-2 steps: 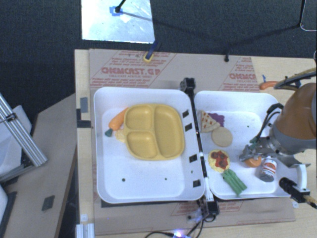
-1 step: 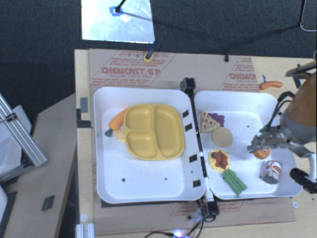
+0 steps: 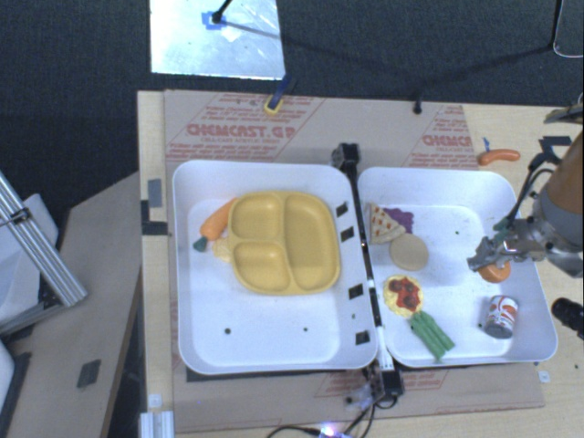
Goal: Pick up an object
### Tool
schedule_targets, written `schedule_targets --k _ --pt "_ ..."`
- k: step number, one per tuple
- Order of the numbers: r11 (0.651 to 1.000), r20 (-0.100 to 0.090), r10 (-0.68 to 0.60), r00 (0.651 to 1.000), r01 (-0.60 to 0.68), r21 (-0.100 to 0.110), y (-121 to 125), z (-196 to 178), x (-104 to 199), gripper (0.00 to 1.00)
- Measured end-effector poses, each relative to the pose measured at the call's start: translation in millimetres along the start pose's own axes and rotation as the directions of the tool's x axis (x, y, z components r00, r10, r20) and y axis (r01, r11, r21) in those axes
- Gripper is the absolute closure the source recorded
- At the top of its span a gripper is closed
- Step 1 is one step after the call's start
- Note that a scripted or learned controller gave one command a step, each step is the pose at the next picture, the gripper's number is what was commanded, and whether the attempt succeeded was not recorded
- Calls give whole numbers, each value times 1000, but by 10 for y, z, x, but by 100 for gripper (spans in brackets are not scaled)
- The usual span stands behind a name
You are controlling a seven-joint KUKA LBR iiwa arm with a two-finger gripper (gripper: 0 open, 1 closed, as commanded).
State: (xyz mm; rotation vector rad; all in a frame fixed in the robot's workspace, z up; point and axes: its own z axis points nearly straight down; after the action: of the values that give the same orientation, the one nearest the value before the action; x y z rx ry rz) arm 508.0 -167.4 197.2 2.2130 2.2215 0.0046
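Pincer (image 3: 494, 261), mine, hangs low over the right edge of the right bin (image 3: 456, 190), directly above a small orange object (image 3: 497, 272) that lies on the bin floor; how wide the pincer stands, and whether it has the orange piece in it at all, I cannot tell from this slanted view, since the wrist covers the contact. Just below it a small can (image 3: 499, 316) with a red label lies tipped on its side. Toward the bin's left wall sit a pizza slice (image 3: 382, 224) beside a purple piece (image 3: 401, 217), a tan disc (image 3: 410, 252), a round red-and-yellow item (image 3: 403, 293) and a green ribbed piece (image 3: 432, 334). The left bin (image 3: 210, 336) carries a yellow divided plate (image 3: 283, 242) with a carrot (image 3: 216, 220) touching its left rim. I judge the orange object to be a toy food of light, hollow plastic: stiff enough to take a firm squeeze, smooth and probably rounded, so apt to slip out sideways if pinched off-centre. The sound grip would be across its narrow middle, with the pads closing square on opposite flanks and low enough to pass its widest part. The can, should it be taken instead, looks rigid and light but would roll; it wants gripping across its curved body, not along its ends.
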Motion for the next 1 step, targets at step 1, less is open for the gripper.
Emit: schedule_targets --k 1 --pt "1000 0 0 1000 0 0 17 -290 -4 100"
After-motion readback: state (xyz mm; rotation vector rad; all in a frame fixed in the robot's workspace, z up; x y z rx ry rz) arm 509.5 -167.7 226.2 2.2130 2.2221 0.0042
